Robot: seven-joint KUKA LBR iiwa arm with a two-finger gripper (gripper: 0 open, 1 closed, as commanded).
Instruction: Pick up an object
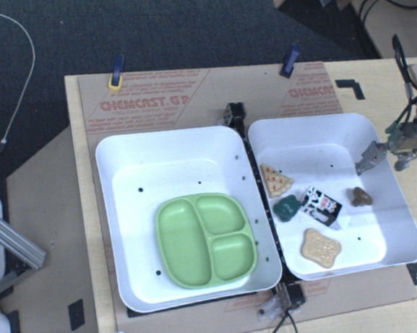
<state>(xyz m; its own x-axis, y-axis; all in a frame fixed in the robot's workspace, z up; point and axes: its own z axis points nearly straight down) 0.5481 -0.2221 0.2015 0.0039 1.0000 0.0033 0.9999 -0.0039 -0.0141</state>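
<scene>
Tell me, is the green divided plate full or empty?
Empty. The green divided plate lies flat in the left bin, and all three compartments show only bare green surface.

Two bins sit side by side on the worktop (89,209), their inner rims touching. The left bin (122,170) holds a divided plate (205,239), set toward its near side. In the right bin (322,134), a cracker-like wedge (275,179) lies by the inner wall; just nearer is a small lump (286,207), touching or almost touching a printed packet (321,206) to its right. A toast slice (321,248) lies nearest, and a pebble-like piece (361,197) sits toward the outer wall. The gripper (373,156) hangs over the outer rim.
</scene>
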